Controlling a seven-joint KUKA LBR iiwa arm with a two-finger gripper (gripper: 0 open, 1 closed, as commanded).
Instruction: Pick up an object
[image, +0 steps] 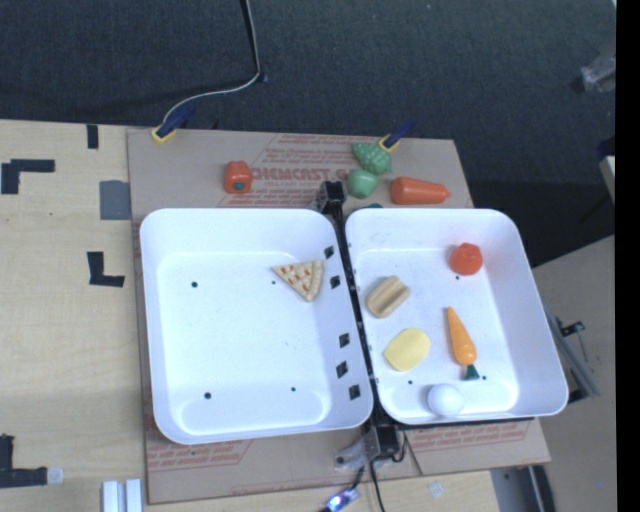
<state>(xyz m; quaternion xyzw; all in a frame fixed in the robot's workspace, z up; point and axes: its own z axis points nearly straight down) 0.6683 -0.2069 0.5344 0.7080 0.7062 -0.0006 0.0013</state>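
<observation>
Orange carrot (460, 337), green-tipped, lies in the right bin (505, 300); tool state cannot be told.

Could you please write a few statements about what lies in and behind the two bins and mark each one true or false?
1. The waffle wedge lies in the left bin. True.
2. The right bin holds a small carrot. True.
3. The white egg sits at the far edge of the right bin. False: it rests at the near edge.
4. The red tomato lies in the left bin. False: it is in the right bin, near its far right corner.
5. A larger carrot lies on the cardboard behind the bins. True.
6. The hot dog bun touches the yellow piece. False: they lie apart.
</observation>
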